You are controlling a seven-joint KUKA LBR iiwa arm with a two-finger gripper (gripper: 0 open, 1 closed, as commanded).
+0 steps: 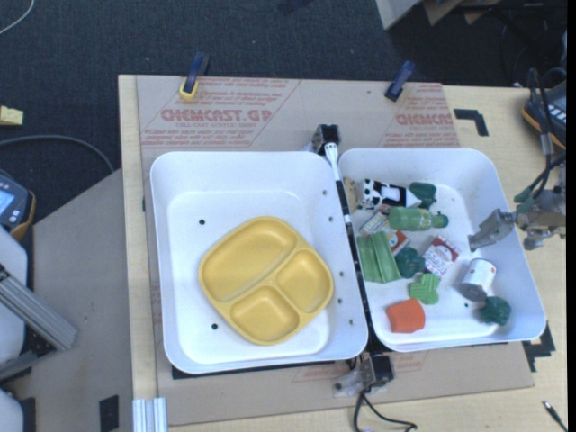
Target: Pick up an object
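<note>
The right white bin (504, 187) holds several small items. Among them are a black-and-white cow toy (385, 192), a green bottle (417, 217), a flat green pack (378, 258), a red-and-white packet (439, 257), an orange-red block (407, 316), a white cylinder (478, 275) and a dark green piece (494, 310). My gripper (493, 229) reaches in from the right, over the bin's right side. It hangs just above and to the right of the white cylinder, and nothing is seen held in it.
The left white bin (180, 187) holds a yellow divided plate (265, 279). Both bins sit on a brown board held by clamps (192, 76) at its far edge. Cables and equipment (545, 115) stand at the right edge.
</note>
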